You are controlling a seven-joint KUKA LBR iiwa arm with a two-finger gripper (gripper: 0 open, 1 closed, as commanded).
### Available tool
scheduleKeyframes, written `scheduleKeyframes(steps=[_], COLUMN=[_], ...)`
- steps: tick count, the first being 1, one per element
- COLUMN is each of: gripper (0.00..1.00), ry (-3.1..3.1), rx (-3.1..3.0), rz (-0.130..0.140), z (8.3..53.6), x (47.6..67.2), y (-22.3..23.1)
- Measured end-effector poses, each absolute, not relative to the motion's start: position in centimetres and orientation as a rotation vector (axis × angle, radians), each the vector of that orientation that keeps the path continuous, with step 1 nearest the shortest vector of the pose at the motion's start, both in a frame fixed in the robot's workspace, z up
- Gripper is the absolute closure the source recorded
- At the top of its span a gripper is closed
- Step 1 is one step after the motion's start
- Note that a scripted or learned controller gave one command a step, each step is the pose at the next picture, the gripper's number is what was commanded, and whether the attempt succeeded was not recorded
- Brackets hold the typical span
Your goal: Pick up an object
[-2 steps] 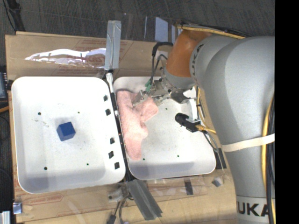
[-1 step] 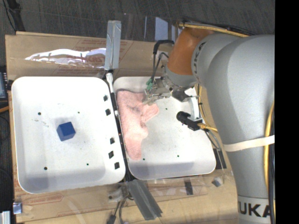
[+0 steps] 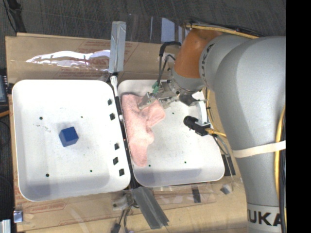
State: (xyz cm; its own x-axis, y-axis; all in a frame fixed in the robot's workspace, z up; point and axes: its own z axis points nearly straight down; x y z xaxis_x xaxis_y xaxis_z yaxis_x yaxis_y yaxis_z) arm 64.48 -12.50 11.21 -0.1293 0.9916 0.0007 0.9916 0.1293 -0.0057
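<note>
Jaws (image 3: 148,101) at pink cloth (image 3: 141,127) — grip unclear; blue cube (image 3: 69,136) in other bin.

A pink cloth (image 3: 139,130) lies crumpled along the left side of the right bin (image 3: 194,171). A small blue cube (image 3: 68,136) sits in the left bin (image 3: 29,178).

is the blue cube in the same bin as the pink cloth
No, the blue cube sits alone in the left bin, while the pink cloth lies in the right bin.
</note>
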Motion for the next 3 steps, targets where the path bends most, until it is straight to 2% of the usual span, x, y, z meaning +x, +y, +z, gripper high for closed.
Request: scheduleKeyframes(steps=[1,2,3], gripper=[0.0,1.0,0.0], ry=[-2.4,-2.404,-2.404], rx=[-2.025,-2.019,-2.02], rz=[0.001,0.002,0.002], z=[9.3,10.3,10.3], x=[63.3,63.4,63.4], y=[-13.8,-13.7,-13.7])
